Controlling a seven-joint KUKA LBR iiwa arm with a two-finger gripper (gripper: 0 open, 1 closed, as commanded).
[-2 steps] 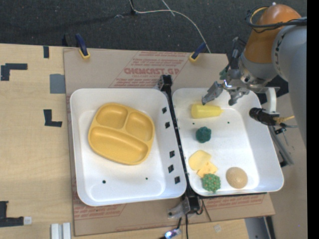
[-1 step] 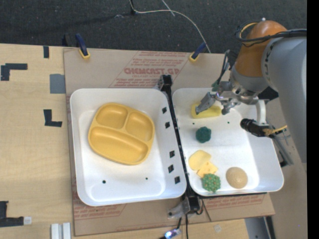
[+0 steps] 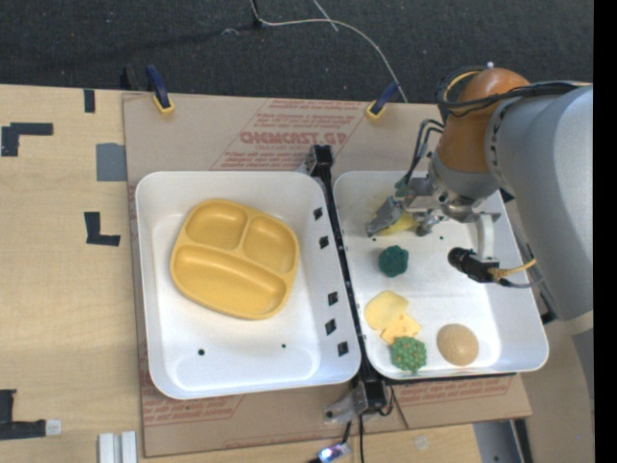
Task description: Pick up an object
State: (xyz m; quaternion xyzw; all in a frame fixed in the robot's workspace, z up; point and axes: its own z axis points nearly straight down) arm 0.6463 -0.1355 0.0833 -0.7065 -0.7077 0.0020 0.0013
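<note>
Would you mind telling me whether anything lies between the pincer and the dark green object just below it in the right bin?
Nothing visible does. The pincer hangs over the right bin, and bare white floor separates it from the dark green object.

A divided plate (image 3: 234,257) is lying in the left bin (image 3: 154,355), toward its far left corner. In the right bin (image 3: 525,355), a round ball (image 3: 392,259) is sitting mid-bin; a wedge (image 3: 386,310), a broccoli piece (image 3: 408,354) and a bun (image 3: 457,343) are lying along the near edge. My pincer (image 3: 397,219) is hanging over the right bin's far left part, just behind the ball.
</note>
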